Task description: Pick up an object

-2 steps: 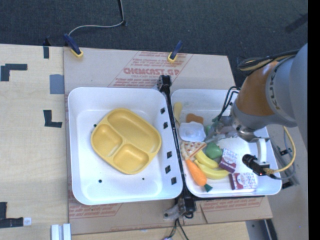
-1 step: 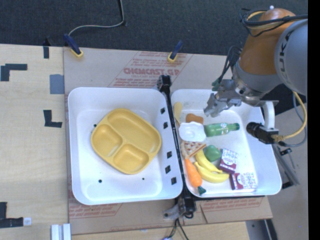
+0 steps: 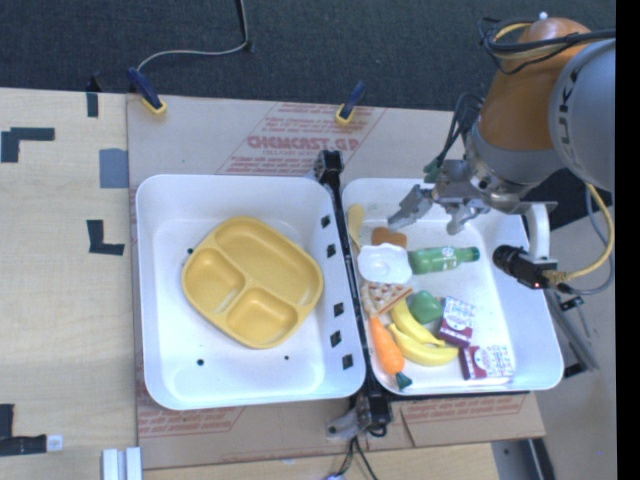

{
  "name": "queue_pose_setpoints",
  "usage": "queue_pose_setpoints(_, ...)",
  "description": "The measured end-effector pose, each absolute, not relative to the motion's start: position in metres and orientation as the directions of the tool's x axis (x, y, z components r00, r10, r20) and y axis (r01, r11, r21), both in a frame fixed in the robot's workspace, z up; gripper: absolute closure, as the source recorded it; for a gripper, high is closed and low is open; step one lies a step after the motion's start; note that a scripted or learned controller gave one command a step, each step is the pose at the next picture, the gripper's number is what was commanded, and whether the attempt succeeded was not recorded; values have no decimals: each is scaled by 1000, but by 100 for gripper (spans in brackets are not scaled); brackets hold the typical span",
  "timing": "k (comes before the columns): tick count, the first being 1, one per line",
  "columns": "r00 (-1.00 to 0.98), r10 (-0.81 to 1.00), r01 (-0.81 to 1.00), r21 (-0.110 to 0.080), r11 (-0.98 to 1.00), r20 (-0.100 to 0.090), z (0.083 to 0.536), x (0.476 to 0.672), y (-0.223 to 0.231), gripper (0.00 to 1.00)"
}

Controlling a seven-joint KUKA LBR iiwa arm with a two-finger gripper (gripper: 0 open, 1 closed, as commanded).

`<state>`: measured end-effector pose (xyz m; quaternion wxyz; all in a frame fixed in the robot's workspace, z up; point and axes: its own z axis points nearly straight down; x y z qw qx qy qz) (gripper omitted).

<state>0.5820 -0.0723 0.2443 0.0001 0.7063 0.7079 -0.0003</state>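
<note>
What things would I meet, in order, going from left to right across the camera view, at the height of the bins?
Left bin → yellow divided plate → black divider between the bins → carrot → banana → red and white packets → right bin's outer wall.
</note>
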Motion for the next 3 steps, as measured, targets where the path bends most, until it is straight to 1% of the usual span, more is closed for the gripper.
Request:
queue_pose_setpoints(1,0,1000,1000,-5,0,-1,130,625,-103,0)
queue_pose_setpoints(2,-2,1000,1000,2,2,-2,86,665,-105,0)
queue_pose_setpoints(3,0,1000,1000,-1,0,-4,86,668,-96,0)
